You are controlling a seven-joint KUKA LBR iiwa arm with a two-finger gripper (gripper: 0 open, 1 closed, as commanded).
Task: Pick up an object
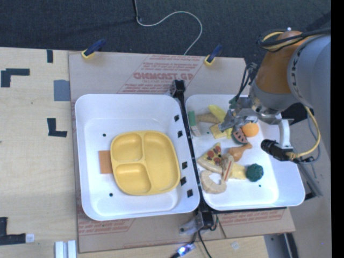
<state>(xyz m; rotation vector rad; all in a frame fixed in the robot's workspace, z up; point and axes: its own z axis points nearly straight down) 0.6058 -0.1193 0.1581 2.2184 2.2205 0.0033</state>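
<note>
My gripper (pixel 235 121) hangs low over the back half of the right bin (pixel 290 190), reaching in from the right. It sits just above a pile of toy foods: a yellow piece (pixel 217 112) to its left, an orange ball (pixel 250 129) and a watermelon slice (pixel 239 136) right beside it. Nearer the front lie a pizza slice (pixel 214 155), an orange wedge (pixel 240 151), a green broccoli (pixel 255 171) and a beige ring (pixel 212 183). Nothing is visibly lifted.
The left bin (pixel 88 122) holds a yellow divided plate (pixel 145 162) with a flat orange piece (pixel 104 162) tucked at its left. A black divider (pixel 185 138) runs between the bins. A cable loop (pixel 279 149) hangs off the arm over the right bin's right side.
</note>
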